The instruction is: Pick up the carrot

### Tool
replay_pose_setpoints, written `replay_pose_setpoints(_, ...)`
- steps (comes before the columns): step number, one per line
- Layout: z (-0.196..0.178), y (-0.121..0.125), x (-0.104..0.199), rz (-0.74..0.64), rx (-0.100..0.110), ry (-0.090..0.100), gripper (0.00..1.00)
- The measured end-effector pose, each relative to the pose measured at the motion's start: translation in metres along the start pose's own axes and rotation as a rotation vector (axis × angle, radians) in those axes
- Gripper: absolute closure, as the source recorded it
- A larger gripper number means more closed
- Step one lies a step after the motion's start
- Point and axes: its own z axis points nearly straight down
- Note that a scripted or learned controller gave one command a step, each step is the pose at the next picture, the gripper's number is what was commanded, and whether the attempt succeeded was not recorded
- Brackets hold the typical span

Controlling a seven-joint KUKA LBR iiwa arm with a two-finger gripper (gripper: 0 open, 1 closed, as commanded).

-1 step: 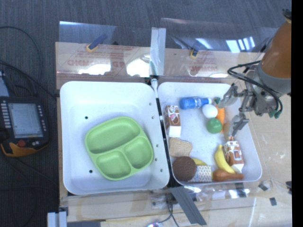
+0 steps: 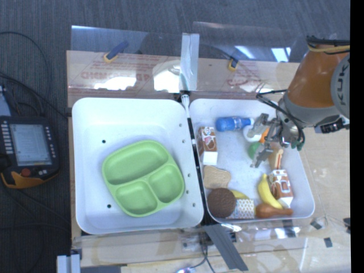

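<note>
The gripper (image 2: pixel 267 144) hangs low over the right bin (image 2: pixel 304 178), its fingers spread, with the carrot (image 2: pixel 265 134) seemingly an orange sliver between them, not clearly clamped. It's crowded there: a green item (image 2: pixel 254 150), blue bottle (image 2: pixel 233 123) and banana (image 2: pixel 265 191) sit close, so the fingers could nudge or snag a neighbour instead. The carton (image 2: pixel 281 184) labels are too small to read.

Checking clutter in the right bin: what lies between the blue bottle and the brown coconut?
In the camera view, a small carton and a tan bread slice lie between the blue bottle and the coconut.
</note>
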Motion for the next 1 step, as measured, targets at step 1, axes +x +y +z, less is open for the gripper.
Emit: replay_pose_setpoints(1,0.0367,0.0070,-0.0419,-0.003,0.005,-0.016,0.00)
